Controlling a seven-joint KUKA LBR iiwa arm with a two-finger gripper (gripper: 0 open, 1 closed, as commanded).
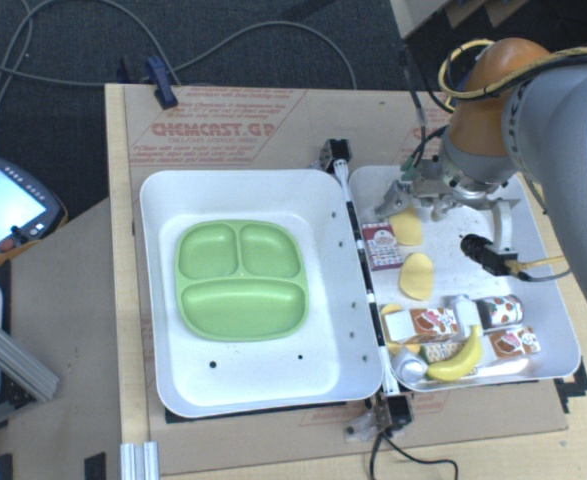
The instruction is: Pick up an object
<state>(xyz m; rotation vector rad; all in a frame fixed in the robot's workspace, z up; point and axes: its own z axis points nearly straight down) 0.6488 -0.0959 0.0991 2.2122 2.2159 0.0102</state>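
- I cannot tell if the jaws of the gripper (420,200) are apart or closed; they hang low over the top corner of the right bin (563,313), just above a small yellow piece (407,229).
- That yellow piece is the thing I judge the arm is going for. It lies near the bin's left wall, just beside a small red-and-white packet (379,247).
- It looks light and a bit soft, like toy food. I think a gentle squeeze across its middle is best.
- It is roundish, so I see no clear long side and cannot say which way it points.
- A second yellow piece (417,275) lies just below it.
- Further down, a banana (455,359) lies tilted, its long side running from lower left to upper right, among little cartons (500,312).
- The left bin (163,268) holds a green tray (241,278) with three parts.
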